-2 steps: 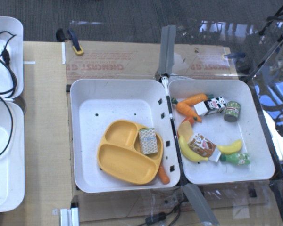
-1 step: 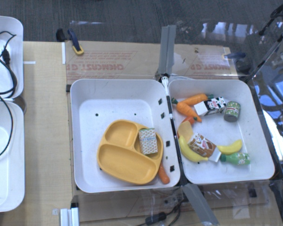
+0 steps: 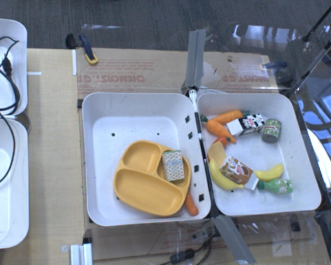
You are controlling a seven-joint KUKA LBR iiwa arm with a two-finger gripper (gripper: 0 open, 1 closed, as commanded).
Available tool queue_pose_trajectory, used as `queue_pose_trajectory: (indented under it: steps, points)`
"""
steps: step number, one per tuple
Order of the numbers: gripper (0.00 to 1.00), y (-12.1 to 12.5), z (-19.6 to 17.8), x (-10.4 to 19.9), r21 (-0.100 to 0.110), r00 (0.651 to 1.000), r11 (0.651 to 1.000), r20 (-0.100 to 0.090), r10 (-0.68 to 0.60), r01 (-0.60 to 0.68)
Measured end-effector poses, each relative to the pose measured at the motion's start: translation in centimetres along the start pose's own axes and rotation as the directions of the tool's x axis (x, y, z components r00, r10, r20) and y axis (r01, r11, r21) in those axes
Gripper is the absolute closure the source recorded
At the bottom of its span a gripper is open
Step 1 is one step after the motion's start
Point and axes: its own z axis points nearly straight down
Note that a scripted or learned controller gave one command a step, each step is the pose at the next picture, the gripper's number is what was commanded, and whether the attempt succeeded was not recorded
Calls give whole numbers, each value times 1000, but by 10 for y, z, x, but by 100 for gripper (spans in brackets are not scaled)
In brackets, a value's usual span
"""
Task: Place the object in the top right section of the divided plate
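How far the end effector is open, and whether it has hold of anything, I cannot tell. By the rig, the arm comes in from the right, so any approach would cross the right-hand shallow white bin (image 3: 298, 148) first and reach the left-hand shallow white bin (image 3: 99, 148) on its far side.

The task's thing appears to be the small pale patterned carton (image 3: 173, 165). It lies in the left bin on the yellow divided plastic plate (image 3: 133, 187), inside the smaller compartment on the plate's upper right. Its long axis runs roughly up and down the view, tipped slightly. Judged from this, the placement looks already made. The carton seems to sit against the ridge between compartments, though the slant of the view makes it hard to say whether it rests flat or leans on that ridge.

A small orange carrot (image 3: 191, 205) lies just beside the plate's lower right rim, touching or nearly so.

In the nearer right bin are two orange carrots (image 3: 223, 122), a black-and-white box (image 3: 248, 123), a green can (image 3: 271, 130), a yellow banana (image 3: 220, 178) with a brown snack packet (image 3: 237, 170) lying on it, a second small yellow piece (image 3: 268, 173) and a green bottle (image 3: 277, 186). All of these are well apart from the plate.
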Motion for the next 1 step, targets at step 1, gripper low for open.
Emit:
queue_pose_trajectory:
  steps: [1]
  points:
    - [100, -28, 33, -26, -2, 880, 880, 2, -475, 475]
